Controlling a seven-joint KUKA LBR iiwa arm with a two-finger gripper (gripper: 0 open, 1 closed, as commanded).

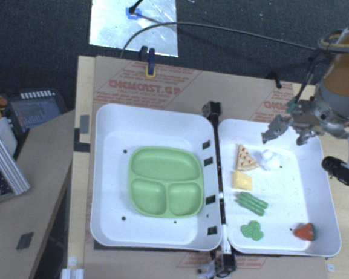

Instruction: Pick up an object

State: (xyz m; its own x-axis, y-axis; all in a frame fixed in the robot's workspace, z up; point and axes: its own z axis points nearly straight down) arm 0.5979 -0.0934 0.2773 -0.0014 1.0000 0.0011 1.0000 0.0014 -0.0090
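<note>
The right bin (321, 197) holds several toy foods. A pizza slice (244, 158) lies near its left wall, with a white crumpled piece (270, 159) beside it. Below them are a yellow cheese block (242, 181), green beans (252, 203) and a round green vegetable (252, 231). A red strawberry-like piece (304, 231) sits in the front right corner. My gripper (286, 135) hangs over the bin's back edge, above and to the right of the pizza slice. It is open, with nothing between its fingers.
The left bin (109, 160) holds a green divided plate (165, 181). A black hinge strip (215, 176) runs between the bins. Cardboard (167, 86) lies under both bins, and a cable crosses behind them.
</note>
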